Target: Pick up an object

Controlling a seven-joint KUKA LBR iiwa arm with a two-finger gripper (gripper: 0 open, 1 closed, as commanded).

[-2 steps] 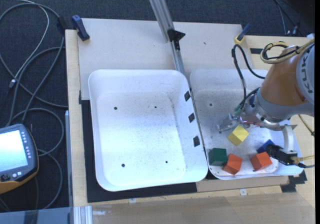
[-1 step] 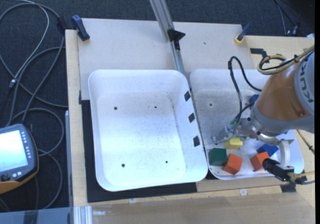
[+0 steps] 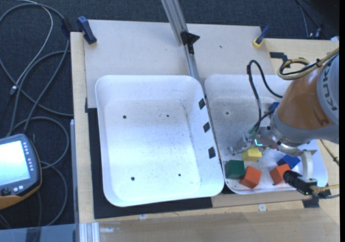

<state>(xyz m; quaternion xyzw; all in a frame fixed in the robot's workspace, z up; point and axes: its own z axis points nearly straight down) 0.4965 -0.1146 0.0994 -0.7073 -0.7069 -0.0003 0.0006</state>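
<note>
Jaws of the grey arm's two-finger gripper (image 3: 249,143) were seen low over the right-hand shallow white bin (image 3: 229,95), but whether they were spread or pressed together could not be told, since the metal tip was small and partly lost against the speckled floor of the bin. Nothing could be made out between them. Just below and touching close to that tip, a small yellow block (image 3: 252,154) was lying, and this was judged the likeliest thing to be taken; it was placed slightly toward the near rim of the bin from the tip, so a short descent and a small shift toward the viewer were judged to be called for. Its long axis appeared to run roughly across the bin, left to right. Crowded around it were a dark green cube (image 3: 234,168), an orange-red cube (image 3: 250,177), a second orange block (image 3: 280,173) and a blue block (image 3: 289,160), the last partly hidden by the wrist. The left-hand white bin (image 3: 151,133) on the counter (image 3: 135,47) was well apart from the work.
</note>
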